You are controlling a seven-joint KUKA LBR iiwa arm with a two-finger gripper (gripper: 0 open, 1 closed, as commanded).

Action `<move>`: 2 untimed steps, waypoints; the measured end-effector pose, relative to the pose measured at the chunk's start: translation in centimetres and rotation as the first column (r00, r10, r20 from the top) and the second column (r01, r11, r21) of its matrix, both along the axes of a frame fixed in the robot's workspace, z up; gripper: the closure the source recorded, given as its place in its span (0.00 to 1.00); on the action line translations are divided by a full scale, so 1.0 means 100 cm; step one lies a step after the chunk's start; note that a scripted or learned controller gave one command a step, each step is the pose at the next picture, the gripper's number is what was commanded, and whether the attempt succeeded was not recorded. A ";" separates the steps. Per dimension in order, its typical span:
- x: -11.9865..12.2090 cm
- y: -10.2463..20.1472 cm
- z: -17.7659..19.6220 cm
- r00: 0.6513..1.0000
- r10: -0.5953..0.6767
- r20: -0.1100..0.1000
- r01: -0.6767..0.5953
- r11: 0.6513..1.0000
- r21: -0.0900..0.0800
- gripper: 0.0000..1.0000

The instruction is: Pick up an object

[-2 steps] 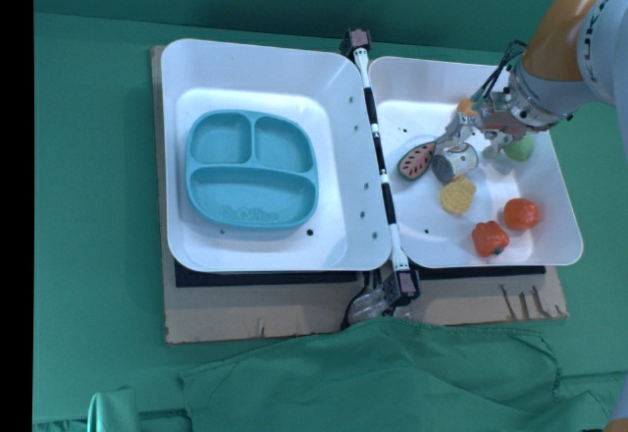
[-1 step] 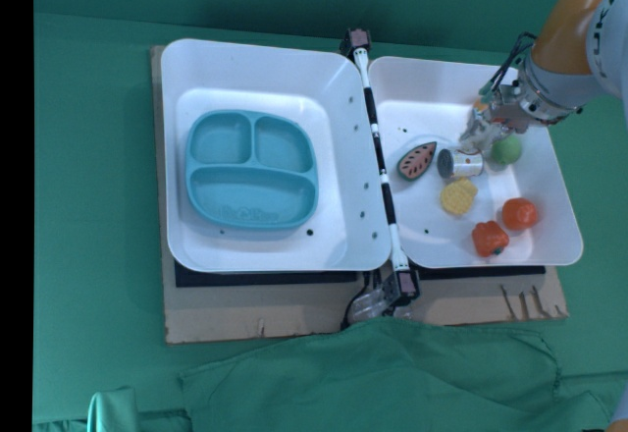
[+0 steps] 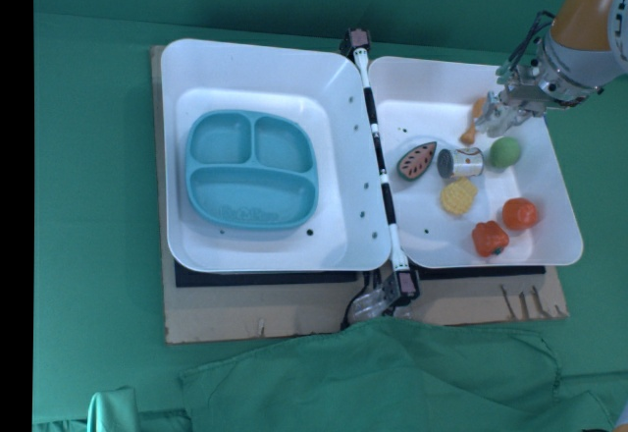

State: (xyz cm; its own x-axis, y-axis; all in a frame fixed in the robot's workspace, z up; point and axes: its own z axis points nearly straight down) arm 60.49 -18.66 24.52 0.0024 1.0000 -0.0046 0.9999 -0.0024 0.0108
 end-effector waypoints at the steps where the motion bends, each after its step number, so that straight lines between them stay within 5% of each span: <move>1: -0.007 0.002 0.062 1.000 0.000 0.003 0.000 1.000 -0.001 1.00; 2: -0.005 0.008 0.112 1.000 0.001 0.001 -0.001 1.000 0.001 1.00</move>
